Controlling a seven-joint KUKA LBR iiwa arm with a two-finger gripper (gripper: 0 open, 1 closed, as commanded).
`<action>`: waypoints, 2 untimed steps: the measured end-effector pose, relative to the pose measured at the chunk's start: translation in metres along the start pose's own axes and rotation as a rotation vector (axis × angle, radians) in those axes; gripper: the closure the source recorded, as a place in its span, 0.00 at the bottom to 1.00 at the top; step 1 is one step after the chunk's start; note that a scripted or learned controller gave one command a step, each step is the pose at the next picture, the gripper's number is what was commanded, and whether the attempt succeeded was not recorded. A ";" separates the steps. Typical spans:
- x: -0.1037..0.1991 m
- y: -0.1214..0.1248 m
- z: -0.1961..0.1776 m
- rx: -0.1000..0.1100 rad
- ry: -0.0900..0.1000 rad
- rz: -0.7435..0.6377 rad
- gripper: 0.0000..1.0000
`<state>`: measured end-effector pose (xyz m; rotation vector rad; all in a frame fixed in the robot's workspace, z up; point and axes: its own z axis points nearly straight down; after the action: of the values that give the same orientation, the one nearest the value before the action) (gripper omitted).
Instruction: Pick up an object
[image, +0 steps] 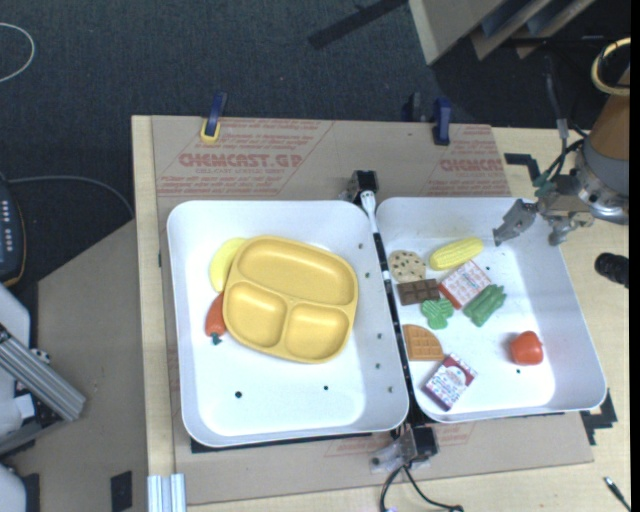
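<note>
The right bin (575, 310) holds several small toy foods: a yellow corn cob (456, 252), a round cookie (406, 264), a brown chocolate bar (418, 291), a red-and-white packet (463, 284), a green broccoli piece (437, 312), a green vegetable (484, 303), a red tomato (526, 347), a waffle (423, 342) and a second red packet (449, 381). My gripper (530, 230) hangs over the bin's far right corner, up and to the right of the corn. Its fingers are spread open with nothing between them.
The left bin (200, 380) carries a yellow divided plate (290, 298), with a yellow banana-like piece (225, 262) and a red-orange pepper (215, 318) at its left side. A black divider (385, 300) runs between the bins. Clamps (212, 125) sit at the bench's far edge.
</note>
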<state>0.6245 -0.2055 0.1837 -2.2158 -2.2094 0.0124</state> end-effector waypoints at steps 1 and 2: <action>0.000 0.003 -0.009 -0.015 -0.004 -0.003 0.00; -0.004 0.004 0.053 -0.009 -0.002 -0.003 0.00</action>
<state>0.6274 -0.2095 0.1307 -2.2181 -2.2184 0.0044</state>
